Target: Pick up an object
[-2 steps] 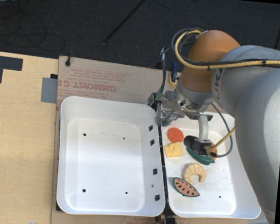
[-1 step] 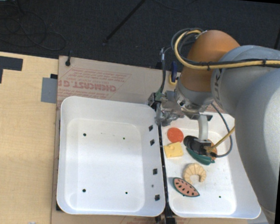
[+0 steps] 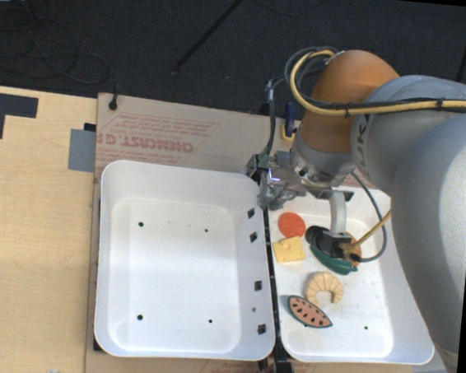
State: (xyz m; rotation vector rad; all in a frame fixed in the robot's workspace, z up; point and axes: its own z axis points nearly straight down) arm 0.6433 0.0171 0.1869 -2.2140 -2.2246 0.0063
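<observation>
Several toy foods lie in the right bin (image 3: 399, 340): an orange-red round piece (image 3: 293, 224), a yellow cheese wedge (image 3: 290, 250), a tan croissant (image 3: 325, 287), a watermelon slice (image 3: 309, 312) and a dark green item with an orange part (image 3: 332, 248). My gripper (image 3: 272, 192) hangs over the right bin's far-left corner, by the divider between the bins. It sits just up and left of the orange-red piece. The wrist hides the gripper's tip, and I see nothing held in it.
The left bin (image 3: 114, 210) lies beside the right one, and their rims meet along a strip with black clips (image 3: 257, 285). Both bins rest on a cardboard sheet (image 3: 180, 139). The grey arm (image 3: 432, 186) covers the right bin's far-right side.
</observation>
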